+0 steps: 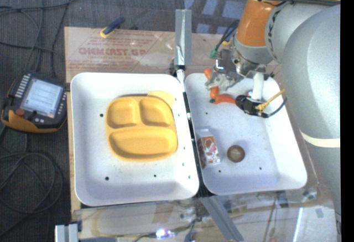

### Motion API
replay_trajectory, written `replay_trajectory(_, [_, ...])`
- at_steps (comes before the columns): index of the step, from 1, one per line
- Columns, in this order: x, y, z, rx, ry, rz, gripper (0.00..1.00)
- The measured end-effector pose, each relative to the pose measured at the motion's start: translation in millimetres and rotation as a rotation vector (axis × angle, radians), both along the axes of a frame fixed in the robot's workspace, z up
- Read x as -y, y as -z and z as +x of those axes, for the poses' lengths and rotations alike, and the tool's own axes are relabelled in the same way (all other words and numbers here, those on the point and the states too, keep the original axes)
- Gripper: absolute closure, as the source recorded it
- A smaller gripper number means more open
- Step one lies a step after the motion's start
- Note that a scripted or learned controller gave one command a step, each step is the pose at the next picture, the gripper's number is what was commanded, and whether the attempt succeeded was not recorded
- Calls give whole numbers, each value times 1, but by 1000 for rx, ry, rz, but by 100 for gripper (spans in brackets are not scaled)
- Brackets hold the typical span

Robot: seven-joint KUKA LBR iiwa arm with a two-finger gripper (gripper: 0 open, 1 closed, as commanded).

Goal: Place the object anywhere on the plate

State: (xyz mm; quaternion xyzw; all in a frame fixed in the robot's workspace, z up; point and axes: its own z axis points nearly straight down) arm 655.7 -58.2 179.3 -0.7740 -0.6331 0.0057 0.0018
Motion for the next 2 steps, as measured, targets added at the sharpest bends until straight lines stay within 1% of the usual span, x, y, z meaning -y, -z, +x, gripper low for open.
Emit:
replay_trajectory(1, [-95,0,-25,1,-99,4,100])
replay_trajectory(2, [-165,58,-23,-2,-97,2,100])
